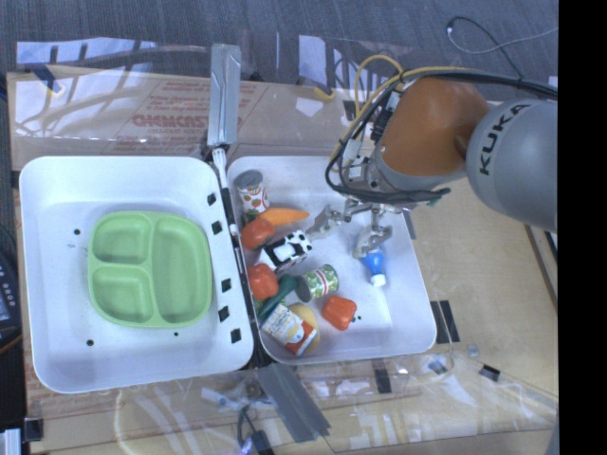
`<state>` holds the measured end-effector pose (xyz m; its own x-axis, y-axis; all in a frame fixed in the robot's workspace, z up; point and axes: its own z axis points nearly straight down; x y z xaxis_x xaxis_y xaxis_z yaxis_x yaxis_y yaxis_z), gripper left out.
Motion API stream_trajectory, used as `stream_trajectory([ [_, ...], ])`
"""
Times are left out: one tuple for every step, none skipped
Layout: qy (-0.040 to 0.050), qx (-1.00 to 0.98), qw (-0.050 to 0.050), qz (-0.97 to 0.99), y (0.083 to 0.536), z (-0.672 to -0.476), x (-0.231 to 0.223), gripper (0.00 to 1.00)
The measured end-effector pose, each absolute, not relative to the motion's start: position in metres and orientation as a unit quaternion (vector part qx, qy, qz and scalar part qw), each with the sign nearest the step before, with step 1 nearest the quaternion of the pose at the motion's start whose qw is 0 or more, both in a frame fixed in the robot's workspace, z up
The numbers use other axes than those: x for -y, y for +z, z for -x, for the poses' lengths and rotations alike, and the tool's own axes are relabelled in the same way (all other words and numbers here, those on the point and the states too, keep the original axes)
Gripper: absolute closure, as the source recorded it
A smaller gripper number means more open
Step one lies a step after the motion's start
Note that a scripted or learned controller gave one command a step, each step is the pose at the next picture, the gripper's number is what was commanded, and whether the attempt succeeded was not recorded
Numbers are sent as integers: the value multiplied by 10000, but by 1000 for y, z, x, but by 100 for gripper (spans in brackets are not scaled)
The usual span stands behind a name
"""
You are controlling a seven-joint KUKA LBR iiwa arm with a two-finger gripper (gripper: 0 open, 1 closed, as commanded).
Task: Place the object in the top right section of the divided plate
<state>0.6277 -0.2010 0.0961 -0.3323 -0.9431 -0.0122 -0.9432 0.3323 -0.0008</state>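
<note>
The green divided plate (pixel 150 268) lies in the left bin (pixel 57 349); its sections hold nothing. My gripper (pixel 347 232) hangs over the upper middle of the right bin (pixel 408 320), open, with nothing between its fingers. One fingertip (pixel 323 222) is near the tip of an orange carrot (pixel 278 217). The other fingertip (pixel 367 246) is just above a small blue and white tube (pixel 377 267). A black and white toy cow (pixel 287 248) lies left of and below the gripper.
The right bin also holds a small can (pixel 251 193), a red tomato (pixel 263 281), a green-labelled can (pixel 321 281), a red pepper (pixel 339 311) and a yellow-labelled container (pixel 289 328). A ridge with black clips (pixel 230 254) divides the bins.
</note>
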Motion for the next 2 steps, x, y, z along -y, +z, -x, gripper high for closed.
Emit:
stream_trajectory([
  [7,-7117,92,7024,97,-586,196,0],
  [8,-6452,7,7640,192,-477,71,0],
])
